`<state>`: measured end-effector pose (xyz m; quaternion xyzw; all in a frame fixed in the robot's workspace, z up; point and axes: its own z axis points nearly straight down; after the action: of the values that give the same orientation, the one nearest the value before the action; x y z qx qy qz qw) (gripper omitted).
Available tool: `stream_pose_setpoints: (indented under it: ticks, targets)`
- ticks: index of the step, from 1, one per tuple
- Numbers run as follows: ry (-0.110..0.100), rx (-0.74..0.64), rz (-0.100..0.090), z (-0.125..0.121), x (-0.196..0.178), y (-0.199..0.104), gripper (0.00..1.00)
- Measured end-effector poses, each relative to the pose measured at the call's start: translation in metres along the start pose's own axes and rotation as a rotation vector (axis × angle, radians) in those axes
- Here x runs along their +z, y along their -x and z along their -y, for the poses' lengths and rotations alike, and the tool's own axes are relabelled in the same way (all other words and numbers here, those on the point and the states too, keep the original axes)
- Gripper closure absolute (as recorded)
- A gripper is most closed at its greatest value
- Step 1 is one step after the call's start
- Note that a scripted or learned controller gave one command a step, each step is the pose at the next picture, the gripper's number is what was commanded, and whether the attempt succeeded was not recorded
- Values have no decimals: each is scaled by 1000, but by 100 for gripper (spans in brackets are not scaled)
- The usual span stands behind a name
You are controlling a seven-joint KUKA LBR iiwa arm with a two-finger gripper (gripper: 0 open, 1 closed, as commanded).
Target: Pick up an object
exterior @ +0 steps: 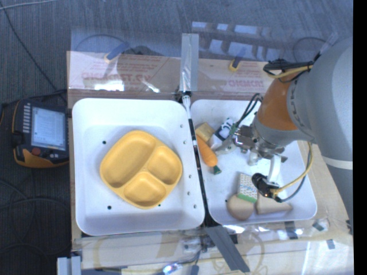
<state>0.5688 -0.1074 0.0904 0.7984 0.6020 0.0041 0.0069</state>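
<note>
The right bin [304, 196] holds several small objects. An orange carrot [207, 153] lies along its left wall, with a tan block [203, 132] just above it. A small white and blue item [226, 126] sits near the back. A pale green speckled box [248, 187] rests against a beige rounded piece [241, 207] and a beige cone-like piece [274, 206] near the front wall. My gripper [252, 146] hangs low over the middle of this bin, right of the carrot and above the box. Nothing is visibly held in it.
The left bin [86, 211] carries a yellow divided plate [141, 168]. A black cable [287, 185] loops from the wrist over the right bin. A teach pendant [40, 133] lies on the floor at left. Cardboard and clear panels stand behind both bins.
</note>
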Motion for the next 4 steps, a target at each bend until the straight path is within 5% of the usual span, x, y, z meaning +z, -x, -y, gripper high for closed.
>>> stream_pose_setpoints:
  ticks: [1,2,3,4]
  targets:
    - [-22,214,1,68,-29,72,0]
    - [-21,192,0,80,-47,29,0]
    - [-21,291,2,48,-20,65,0]
    - [-22,137,1,83,-38,23,0]
